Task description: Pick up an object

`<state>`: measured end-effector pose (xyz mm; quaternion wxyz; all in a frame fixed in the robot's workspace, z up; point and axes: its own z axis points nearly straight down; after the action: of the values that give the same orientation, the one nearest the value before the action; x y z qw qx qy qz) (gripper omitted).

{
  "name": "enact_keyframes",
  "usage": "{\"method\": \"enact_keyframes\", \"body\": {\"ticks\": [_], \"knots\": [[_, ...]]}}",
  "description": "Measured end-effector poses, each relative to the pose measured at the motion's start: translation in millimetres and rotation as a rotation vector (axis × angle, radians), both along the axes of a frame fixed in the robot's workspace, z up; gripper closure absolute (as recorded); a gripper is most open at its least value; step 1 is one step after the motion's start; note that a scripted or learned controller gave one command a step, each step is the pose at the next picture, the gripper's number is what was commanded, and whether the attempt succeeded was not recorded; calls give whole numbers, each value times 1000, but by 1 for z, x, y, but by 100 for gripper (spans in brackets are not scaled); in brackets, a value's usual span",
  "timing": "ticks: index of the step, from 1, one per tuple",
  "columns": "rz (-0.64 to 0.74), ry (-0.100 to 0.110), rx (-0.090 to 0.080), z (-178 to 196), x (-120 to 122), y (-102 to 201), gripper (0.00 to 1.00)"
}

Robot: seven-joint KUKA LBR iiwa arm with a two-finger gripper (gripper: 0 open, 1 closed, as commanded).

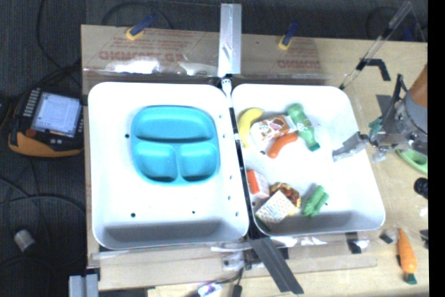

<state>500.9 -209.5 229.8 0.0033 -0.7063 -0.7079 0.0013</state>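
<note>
Nothing is lifted yet. The gripper (350, 147) hangs over the right edge of the right bin (348, 219), carrying nothing, though whether it is released or clenched I cannot tell. The candidates lie to its left in that bin: a banana (248, 123), an orange sausage-like piece (281, 145) and a green toy (315, 199) (all untouched). Reaching, gripping and lifting remain, I judge.

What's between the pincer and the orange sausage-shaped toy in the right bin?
In the camera view, the green toy lies beside the orange toy; from there to the pincer is bare white floor of the right bin.
</note>
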Motion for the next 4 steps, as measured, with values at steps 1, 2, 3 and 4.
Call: {"method": "enact_keyframes", "body": {"ticks": [1,2,3,4], "knots": [[123,-1,-2,-33,46,33,0],[107,0,-3,-115,112,53,0],[-122,-10,-2,-142,128,13,0],[-120,-9,-8,-133,128,12,100]]}}
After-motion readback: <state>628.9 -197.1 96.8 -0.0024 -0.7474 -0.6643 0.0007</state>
